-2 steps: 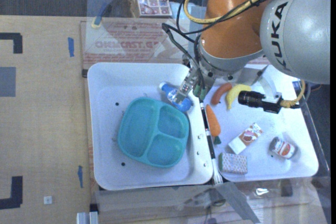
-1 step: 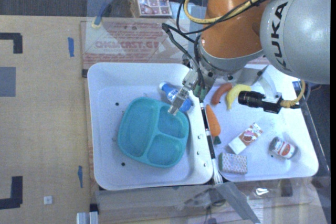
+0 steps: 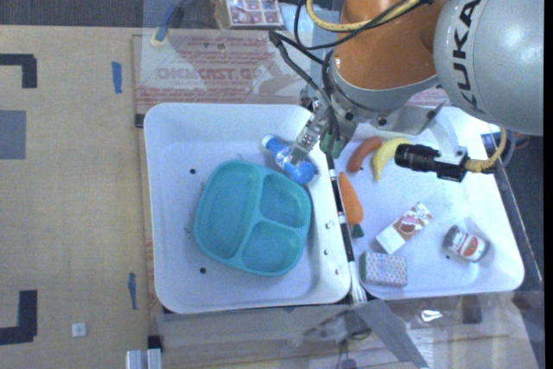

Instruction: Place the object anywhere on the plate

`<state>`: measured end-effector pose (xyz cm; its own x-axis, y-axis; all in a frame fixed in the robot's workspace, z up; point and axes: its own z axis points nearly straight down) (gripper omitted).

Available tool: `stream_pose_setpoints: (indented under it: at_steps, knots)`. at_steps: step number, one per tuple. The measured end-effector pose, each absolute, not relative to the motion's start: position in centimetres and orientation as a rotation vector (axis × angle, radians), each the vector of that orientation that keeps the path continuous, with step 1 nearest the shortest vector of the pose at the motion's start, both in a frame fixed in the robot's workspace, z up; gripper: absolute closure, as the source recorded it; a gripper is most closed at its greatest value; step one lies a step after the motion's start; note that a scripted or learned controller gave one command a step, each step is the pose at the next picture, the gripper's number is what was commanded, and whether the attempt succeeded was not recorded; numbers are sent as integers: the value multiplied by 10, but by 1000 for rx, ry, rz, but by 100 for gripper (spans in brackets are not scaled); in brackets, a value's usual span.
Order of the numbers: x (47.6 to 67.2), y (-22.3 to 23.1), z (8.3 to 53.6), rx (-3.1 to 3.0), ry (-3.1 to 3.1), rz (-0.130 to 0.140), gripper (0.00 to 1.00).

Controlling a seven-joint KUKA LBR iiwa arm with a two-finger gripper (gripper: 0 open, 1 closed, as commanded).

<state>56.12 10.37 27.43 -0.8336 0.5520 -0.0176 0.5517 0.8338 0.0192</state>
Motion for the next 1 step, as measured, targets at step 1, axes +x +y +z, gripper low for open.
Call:
stream_pose_setpoints:
  at_steps: [1]
  knots:
    - [555,175,166,1135,2930,0,100]
